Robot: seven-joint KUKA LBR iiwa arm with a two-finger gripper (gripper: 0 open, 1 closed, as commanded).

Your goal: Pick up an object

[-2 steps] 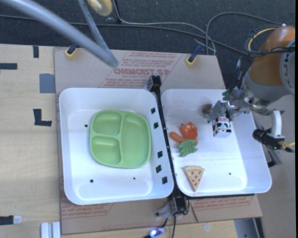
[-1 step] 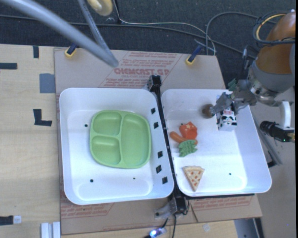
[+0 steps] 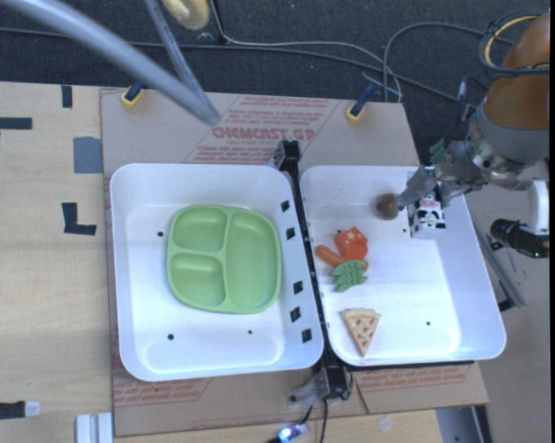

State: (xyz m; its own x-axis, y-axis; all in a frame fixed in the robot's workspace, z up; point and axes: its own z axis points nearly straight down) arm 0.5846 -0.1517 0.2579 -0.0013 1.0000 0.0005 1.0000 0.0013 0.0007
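My gripper point(image 3: 423, 195) hangs over the far right part of the right bin point(image 3: 443, 293). Directly under it is a small black-and-white toy point(image 3: 429, 218); whether the gripper touches it is unclear. A brown ball point(image 3: 386, 206) lies just left of the gripper. Nearer the bin's middle lie an orange-red toy point(image 3: 345, 245), a green leafy toy point(image 3: 349, 274) and a pizza slice point(image 3: 360, 328).
The left bin point(image 3: 138, 247) holds a green divided plate point(image 3: 224, 257). A black divider point(image 3: 300, 247) runs between the bins. Cables point(image 3: 388, 63) trail across the dark surface behind the bench. A grey pole point(image 3: 102, 35) crosses the top left.
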